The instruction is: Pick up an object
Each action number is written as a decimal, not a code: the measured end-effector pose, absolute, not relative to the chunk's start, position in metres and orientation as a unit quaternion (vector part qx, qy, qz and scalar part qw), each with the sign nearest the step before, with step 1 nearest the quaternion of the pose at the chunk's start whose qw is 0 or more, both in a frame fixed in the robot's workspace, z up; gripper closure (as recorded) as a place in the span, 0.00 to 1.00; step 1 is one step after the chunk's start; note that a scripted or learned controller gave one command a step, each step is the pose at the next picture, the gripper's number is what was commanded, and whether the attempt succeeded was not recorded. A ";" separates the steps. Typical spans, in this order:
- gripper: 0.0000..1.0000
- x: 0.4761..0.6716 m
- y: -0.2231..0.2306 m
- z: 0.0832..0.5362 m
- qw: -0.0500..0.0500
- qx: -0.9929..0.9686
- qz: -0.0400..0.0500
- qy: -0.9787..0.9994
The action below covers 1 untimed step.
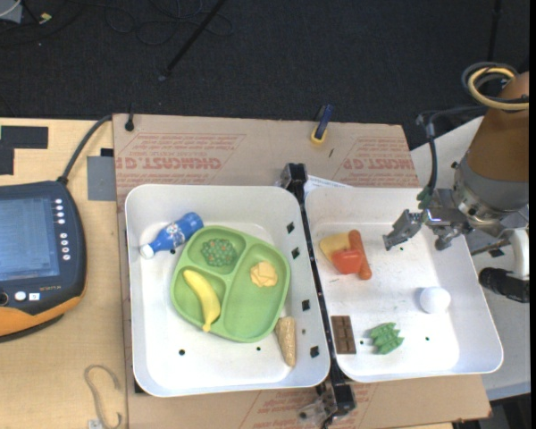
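Cardboard-topped bench [205,155] is being occupied by two white bins; gripper [409,228], fingers spread, nothing held, is being hung over right bin [469,360]; red-and-yellow toy [347,254] is being kept just left of it.

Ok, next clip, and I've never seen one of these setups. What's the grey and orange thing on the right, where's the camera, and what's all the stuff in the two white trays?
That is a robot arm reaching in from the right. The metal part at its end is its gripper, hanging over the right bin with nothing between its fingers. One fixed camera looks down on the bench at a slant.

The left bin holds a green divided plate with a toy banana, peas and a yellowish food piece, plus a blue bottle and a tan cone-like item beside it. The right bin holds a red and yellow toy, a white ball, a green toy and a brown block. The screen device at far left is a control tablet.
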<state>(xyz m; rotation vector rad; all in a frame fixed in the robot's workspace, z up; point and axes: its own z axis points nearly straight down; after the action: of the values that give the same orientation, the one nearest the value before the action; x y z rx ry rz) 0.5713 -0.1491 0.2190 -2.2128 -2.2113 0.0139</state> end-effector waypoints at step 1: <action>0.00 0.574 -0.149 0.226 0.002 -0.707 0.001 -0.707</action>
<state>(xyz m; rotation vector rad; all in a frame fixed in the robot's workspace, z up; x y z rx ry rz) 0.5738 -0.1493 0.2262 -2.2180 -2.2201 0.0026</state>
